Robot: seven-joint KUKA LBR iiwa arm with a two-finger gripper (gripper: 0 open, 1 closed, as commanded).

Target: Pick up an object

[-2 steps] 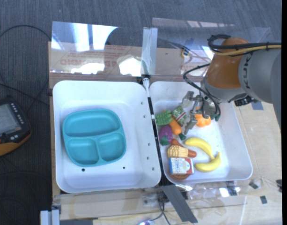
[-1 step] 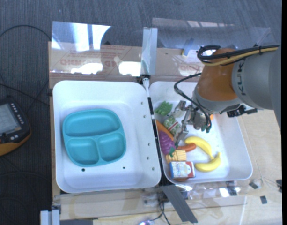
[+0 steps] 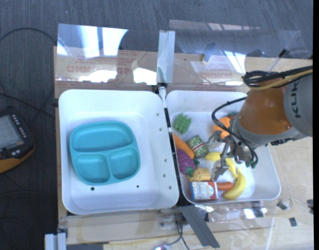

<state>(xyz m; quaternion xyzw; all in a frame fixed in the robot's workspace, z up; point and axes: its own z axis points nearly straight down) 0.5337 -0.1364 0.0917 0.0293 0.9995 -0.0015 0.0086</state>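
Note:
The right bin (image 3: 266, 189) holds several toy foods: a green vegetable (image 3: 182, 122), an orange carrot (image 3: 182, 142), a purple eggplant (image 3: 186, 162), a small green can (image 3: 199, 145), a yellow banana (image 3: 236, 185), a white and red carton (image 3: 203, 190) and an orange piece (image 3: 224, 122). My gripper (image 3: 218, 154) hangs low over the middle of this pile, below the orange band of the arm (image 3: 263, 113). Its fingers stand apart, one by the can and one above the carton. A small yellow piece (image 3: 213, 156) lies between them; I cannot tell whether they touch it.
The left bin (image 3: 76, 100) holds a teal divided tray (image 3: 103, 151). A raised divider (image 3: 169, 139) separates the two bins. Clear plastic screens (image 3: 164, 51) stand behind the bins. A black and orange handset (image 3: 8, 137) lies off the bench at left.

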